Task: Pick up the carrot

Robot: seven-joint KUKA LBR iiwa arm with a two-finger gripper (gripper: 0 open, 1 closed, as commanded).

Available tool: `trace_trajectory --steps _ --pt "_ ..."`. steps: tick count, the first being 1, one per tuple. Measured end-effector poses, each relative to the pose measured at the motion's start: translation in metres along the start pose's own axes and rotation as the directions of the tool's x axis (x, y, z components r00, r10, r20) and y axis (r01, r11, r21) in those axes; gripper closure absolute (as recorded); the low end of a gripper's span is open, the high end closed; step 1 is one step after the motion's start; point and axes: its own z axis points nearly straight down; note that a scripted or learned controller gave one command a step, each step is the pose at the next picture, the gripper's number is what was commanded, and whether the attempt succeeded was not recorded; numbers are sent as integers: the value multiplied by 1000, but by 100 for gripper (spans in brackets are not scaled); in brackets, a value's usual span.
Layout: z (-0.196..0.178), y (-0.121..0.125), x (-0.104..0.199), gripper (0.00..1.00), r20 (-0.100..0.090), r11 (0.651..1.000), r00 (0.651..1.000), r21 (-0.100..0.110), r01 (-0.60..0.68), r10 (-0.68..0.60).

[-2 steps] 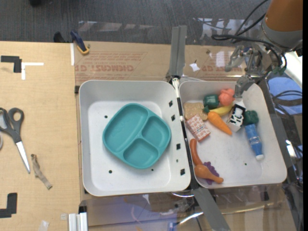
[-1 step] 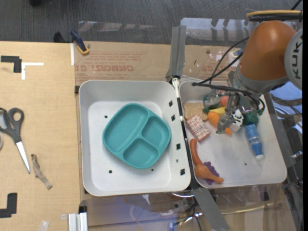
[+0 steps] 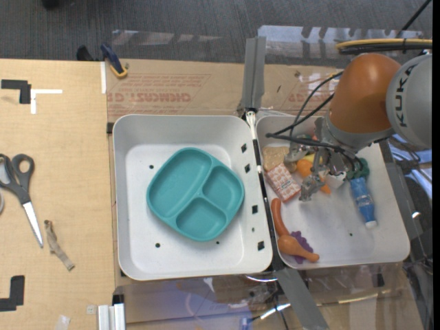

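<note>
two bins, carrot at right bin's front-left edge, fingers state unclear

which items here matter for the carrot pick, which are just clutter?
Job:
carrot
end effector
right bin

Clutter:
teal plate
left bin
hot dog
blue tube
wafer pack
scissors

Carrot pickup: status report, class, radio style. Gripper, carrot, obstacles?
Gripper low over the right bin, fingers unclear. Carrot at the bin's near-left corner, not held. Purple toy touching it, sausage alongside.
</note>
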Motion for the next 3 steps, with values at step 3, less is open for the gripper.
trace_trajectory --steps 3 --pt "-262 -34 4 100 -3 991 991 -2 131 -131"
